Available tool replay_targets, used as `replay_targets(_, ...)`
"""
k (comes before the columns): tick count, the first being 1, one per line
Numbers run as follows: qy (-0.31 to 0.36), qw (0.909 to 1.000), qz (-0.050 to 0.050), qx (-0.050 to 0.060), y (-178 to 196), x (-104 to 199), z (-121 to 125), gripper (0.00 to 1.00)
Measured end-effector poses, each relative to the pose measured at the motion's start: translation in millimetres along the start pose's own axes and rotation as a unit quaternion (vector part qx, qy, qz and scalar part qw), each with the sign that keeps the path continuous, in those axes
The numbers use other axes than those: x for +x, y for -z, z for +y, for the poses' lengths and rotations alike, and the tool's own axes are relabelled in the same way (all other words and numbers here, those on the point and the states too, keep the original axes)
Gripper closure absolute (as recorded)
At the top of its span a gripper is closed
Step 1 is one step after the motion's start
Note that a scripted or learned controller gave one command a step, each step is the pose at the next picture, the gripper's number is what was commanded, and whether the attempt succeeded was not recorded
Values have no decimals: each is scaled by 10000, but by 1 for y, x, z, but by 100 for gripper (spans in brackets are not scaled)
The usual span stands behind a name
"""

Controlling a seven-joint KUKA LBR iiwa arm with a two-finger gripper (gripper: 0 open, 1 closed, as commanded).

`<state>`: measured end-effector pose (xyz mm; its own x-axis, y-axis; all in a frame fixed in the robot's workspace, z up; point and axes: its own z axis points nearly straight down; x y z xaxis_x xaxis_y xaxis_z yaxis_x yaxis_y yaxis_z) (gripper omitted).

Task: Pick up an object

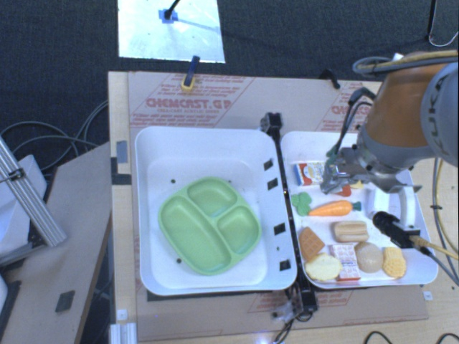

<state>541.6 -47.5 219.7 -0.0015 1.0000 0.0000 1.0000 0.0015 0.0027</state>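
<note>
My gripper [334, 183] hangs over the upper middle of the right bin [423, 272], beside a white and red packet [309, 173] and just above an orange carrot [330, 208]. I see nothing clearly held in it. Below lie a green leafy piece [302, 203], a tan bread roll [350, 231], a brown cracker [311, 242], a pale yellow piece [323, 268], a red and white packet [346, 261], a beige round piece [369, 257] and a yellow waffle-like piece [394, 261].
The left bin [154, 160] holds a green divided plate [209, 225]. A black hinge strip [281, 192] runs between the bins. The arm's orange band [401, 102] looms over the right bin's upper right corner.
</note>
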Motion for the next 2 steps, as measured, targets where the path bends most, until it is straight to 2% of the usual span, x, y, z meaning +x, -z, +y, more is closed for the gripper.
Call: replay_targets(2, 17, 10000, 5, 7, 7, 11, -15, 100)
